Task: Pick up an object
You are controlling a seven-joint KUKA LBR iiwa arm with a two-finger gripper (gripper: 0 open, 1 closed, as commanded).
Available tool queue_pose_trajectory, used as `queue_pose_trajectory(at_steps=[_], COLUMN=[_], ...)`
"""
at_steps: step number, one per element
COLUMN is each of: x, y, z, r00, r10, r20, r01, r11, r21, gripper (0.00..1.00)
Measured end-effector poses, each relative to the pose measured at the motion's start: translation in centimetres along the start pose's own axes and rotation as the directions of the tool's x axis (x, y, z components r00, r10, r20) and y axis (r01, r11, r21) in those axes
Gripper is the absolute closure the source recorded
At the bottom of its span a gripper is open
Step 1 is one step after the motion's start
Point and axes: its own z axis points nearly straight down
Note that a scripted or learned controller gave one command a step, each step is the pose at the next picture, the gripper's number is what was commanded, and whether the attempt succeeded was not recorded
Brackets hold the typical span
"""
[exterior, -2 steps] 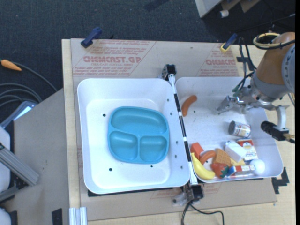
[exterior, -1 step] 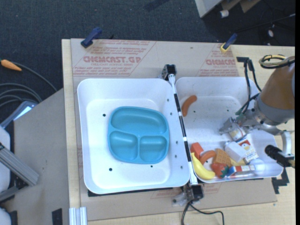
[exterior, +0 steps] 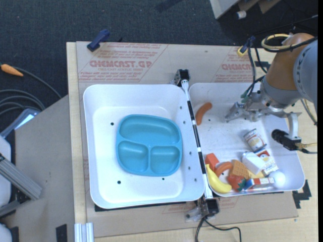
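Hovering over the right bin [exterior: 298, 161], the gripper [exterior: 242, 111] looks spread and empty; next it needs lining up on that hot dog [exterior: 203, 112].

The bench [exterior: 151, 62], its top bearing red print, is carrying two white bins side by side, touching along one edge: the left bin [exterior: 101, 135] and the right bin [exterior: 222, 97]. A blue clip [exterior: 98, 40] is sitting at its far-left edge.
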Motion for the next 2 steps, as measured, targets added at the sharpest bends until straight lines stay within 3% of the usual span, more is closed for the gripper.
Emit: queue_pose_trajectory(at_steps=[1,2], x=[0.6,5.0], y=[-8.0,-14.3], z=[0.1,0.1], r00=[1.0,1.0], r10=[0.002,0.002], r20=[0.0,-0.001], r01=[-0.002,-0.002], r11=[1.0,1.0], r21=[0.002,0.003], gripper=[0.0,0.0])
